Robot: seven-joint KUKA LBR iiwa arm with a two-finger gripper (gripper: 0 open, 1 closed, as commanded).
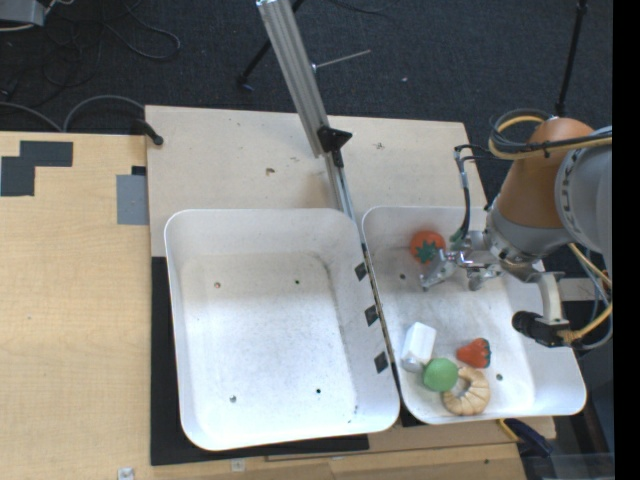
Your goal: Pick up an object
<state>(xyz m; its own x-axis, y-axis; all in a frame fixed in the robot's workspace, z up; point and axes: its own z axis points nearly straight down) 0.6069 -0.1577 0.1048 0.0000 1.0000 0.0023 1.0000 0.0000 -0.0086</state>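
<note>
Claw (462, 271) spread wide, empty, over right bin (560, 393).

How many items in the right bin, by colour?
Red/orange: 2, a tomato-like piece and a strawberry-like piece
White: 1, a block
Green: 1, a ball
Tan: 1, a ridged pastry-like piece
Total: 5

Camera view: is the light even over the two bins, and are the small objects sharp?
Camera view: the left bin is brightly lit, with a soft shadow along its floor edge; the right bin is evenly lit; the gripper and the orange toy look slightly soft.
</note>
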